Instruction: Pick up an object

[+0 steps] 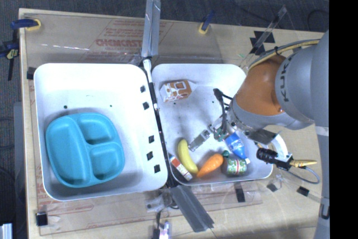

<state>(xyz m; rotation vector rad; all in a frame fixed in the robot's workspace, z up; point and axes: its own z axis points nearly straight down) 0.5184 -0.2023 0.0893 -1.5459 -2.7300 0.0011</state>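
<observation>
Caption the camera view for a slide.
KUKA arm's gripper low in the right bin above banana and carrot; blue tray in left bin.

Blue tray (84, 148), white bins (89, 76), yellow banana (187, 155), orange carrot (210, 165), brown-and-white box (177, 90), blue-labelled bottle (236, 146), green can (237, 167), grey arm (302, 87) with orange band (262, 92)

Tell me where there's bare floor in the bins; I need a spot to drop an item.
Free: left bin above the blue tray; right bin between carton and banana. Crowded: bottom right, around carrot, can and bottle.
</observation>
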